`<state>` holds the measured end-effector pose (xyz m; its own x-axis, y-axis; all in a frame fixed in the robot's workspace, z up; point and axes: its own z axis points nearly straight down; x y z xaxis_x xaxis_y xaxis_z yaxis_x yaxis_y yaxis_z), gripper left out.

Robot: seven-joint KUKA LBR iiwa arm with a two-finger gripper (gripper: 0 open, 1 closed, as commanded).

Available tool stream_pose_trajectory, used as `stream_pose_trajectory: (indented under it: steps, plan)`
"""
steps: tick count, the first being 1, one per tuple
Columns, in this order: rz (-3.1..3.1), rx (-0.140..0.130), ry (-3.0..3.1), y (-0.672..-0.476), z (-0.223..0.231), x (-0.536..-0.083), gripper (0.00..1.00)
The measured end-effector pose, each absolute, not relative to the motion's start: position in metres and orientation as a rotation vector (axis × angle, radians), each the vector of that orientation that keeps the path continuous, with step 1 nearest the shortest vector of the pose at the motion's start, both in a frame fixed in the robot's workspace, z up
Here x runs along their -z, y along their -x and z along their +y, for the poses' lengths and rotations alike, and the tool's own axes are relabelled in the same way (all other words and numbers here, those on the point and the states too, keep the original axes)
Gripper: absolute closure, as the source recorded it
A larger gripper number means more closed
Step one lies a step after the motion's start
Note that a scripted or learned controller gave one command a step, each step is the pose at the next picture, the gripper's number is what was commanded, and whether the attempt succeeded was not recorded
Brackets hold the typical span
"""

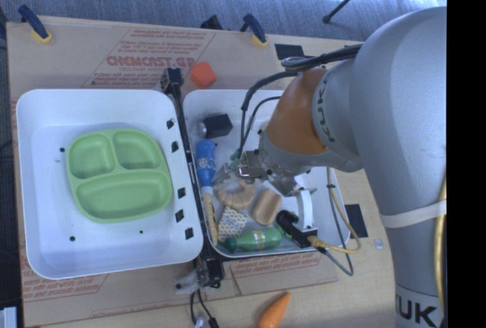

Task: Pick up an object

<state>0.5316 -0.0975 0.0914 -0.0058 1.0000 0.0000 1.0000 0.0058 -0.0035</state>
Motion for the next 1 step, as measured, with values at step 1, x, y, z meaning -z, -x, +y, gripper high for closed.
stream_pose_trajectory:
  steps: [1]
  plan:
    - [-2.23, -0.006, 2.208, -0.532, -0.0978, -0.1017, 1.0]
